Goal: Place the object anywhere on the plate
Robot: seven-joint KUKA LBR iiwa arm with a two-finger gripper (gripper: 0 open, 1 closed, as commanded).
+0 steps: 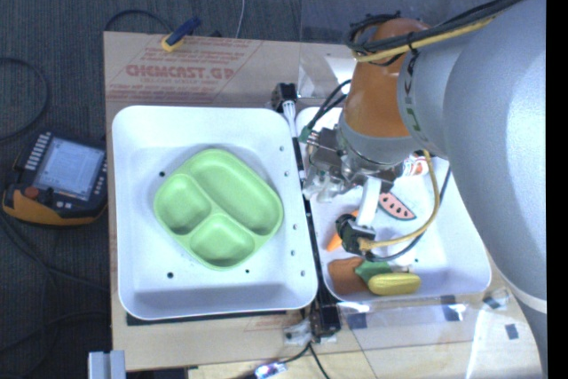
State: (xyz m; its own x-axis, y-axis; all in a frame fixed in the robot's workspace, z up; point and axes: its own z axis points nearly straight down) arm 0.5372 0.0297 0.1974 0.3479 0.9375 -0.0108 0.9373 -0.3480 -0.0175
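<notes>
The gripper [330, 182] hangs low at the right bin's [461, 253] left edge; whether it grasps anything I cannot tell. Secure one toy, perhaps the watermelon slice [397, 207], before crossing left to the green plate [219, 207].

green plate [219, 207] sits in the left bin [133, 217]. arm's hand [330, 177] is low over the right bin [470, 266], near a watermelon slice [396, 207], carrot [334, 240] and yellow piece [393, 283].
</notes>
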